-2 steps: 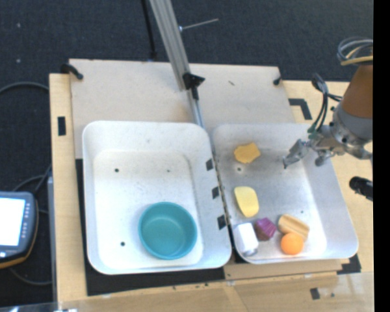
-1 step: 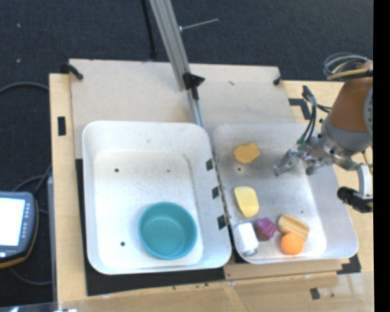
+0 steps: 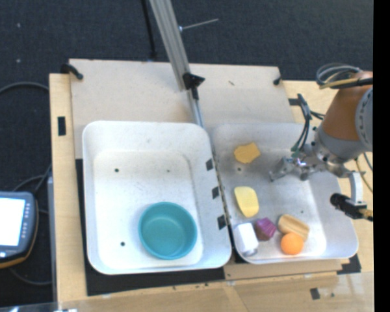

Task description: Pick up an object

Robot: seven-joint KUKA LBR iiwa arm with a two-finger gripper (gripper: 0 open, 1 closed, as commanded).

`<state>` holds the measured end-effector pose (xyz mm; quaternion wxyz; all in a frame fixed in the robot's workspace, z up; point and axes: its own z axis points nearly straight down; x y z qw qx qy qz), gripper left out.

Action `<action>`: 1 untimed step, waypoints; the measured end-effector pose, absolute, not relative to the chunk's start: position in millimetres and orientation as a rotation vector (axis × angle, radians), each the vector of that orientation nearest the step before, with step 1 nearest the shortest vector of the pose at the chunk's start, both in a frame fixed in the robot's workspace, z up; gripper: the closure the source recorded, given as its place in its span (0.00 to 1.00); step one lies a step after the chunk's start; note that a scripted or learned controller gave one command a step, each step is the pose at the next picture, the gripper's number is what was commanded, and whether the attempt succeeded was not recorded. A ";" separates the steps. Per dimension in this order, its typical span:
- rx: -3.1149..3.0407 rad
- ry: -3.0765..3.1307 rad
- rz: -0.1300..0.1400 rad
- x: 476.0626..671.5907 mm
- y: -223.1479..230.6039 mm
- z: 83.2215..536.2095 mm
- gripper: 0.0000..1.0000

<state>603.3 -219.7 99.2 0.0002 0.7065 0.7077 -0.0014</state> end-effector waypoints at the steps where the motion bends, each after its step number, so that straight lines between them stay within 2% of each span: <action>1: 2.214 2.220 0.001 605.0 -220.6 112.8 1.00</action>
